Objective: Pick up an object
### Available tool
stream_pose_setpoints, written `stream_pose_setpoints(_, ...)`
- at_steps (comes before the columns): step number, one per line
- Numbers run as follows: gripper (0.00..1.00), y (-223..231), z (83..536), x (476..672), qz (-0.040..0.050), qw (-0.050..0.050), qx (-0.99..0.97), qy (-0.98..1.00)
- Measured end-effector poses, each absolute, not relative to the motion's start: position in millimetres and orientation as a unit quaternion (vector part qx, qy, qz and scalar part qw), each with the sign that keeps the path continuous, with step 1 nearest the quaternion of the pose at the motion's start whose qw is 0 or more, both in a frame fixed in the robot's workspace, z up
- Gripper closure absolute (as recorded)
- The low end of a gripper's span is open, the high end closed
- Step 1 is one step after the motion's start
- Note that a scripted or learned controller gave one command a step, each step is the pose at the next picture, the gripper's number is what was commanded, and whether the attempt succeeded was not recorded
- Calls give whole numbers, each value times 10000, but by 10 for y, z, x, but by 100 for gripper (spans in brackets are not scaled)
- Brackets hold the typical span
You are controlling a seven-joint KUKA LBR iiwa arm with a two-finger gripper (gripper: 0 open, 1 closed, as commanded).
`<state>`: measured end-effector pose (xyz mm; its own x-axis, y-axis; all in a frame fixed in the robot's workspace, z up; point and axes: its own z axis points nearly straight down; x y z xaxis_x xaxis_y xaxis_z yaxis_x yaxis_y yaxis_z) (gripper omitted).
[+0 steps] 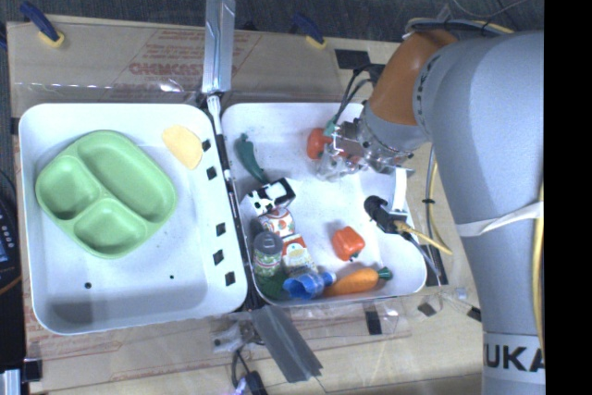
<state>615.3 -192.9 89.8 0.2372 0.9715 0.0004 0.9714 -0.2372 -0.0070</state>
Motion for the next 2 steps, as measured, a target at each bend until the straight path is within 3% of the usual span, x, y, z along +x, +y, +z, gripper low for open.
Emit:
stream_pose_setpoints(1, 0, -1929, 900, 6155, 19, 26, -7865, -6176)
stream_pose_setpoints(2, 0, -1394, 1508, 6475, 8, 11, -7242, -6896)
